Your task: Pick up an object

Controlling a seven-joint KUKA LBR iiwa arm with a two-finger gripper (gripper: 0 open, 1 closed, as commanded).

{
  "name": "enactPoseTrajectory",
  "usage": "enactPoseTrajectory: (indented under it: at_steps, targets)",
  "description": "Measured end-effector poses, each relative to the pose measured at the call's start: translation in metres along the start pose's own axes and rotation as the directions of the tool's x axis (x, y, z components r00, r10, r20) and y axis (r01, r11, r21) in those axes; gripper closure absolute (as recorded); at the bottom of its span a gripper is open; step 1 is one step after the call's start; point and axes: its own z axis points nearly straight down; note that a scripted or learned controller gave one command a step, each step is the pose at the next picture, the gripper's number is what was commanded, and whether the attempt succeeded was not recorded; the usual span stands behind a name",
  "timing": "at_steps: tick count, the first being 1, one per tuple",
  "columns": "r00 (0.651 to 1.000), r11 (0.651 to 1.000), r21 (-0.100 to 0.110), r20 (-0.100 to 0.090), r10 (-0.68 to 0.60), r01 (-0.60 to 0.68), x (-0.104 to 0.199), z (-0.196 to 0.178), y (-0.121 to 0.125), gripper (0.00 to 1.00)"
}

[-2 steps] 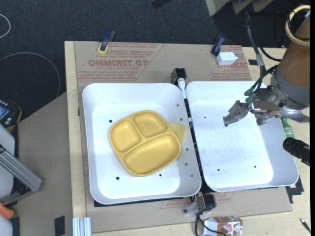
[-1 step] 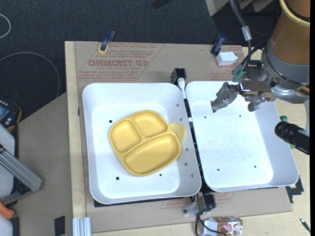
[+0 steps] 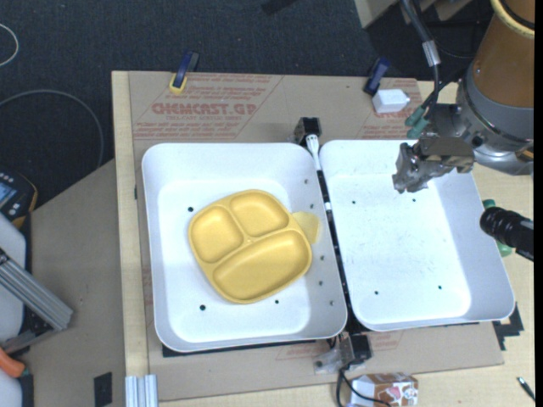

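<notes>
Over the far part of the right bin [image 3: 475, 227] you have the gripper [image 3: 411, 180], hanging with nothing visible between its fingers; how far apart they stand you cannot tell. Left bin [image 3: 161, 227]: one yellow divided tray [image 3: 248, 246], three compartments, lying flat near its middle, well apart from the gripper.

Blue clamps [image 3: 183, 70] pin the brown board [image 3: 216, 104] (printed red) on dark carpet [image 3: 76, 32].

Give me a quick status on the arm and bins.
Gripper above right bin, holding nothing. Yellow tray in left bin, untouched. Nothing between them except the bin walls.
</notes>
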Motion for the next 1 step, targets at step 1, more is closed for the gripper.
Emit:
enactPoseTrajectory:
  at_steps: [1]
  targets:
    - [1.000, 1.000, -0.001, -0.003, -0.006, 0.006, 0.0618, -0.0326, -0.0005, 1.00]
